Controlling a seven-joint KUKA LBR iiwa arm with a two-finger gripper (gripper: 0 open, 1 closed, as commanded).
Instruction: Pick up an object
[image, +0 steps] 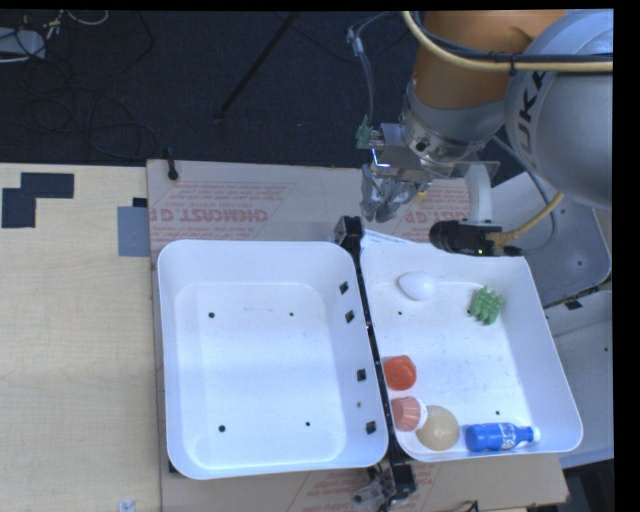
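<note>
Above the right bin's (560, 400) far rim, claw (385, 205) hangs clear of everything; can't tell its state. Nearest pick: white egg-shaped object (417, 286), just below-right of claw. Blue bottle (498, 436) lies at near edge, long axis left-right.

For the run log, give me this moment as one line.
gripper above right bin's far edge | nothing held | blue bottle, green toy, white egg in bin
</note>
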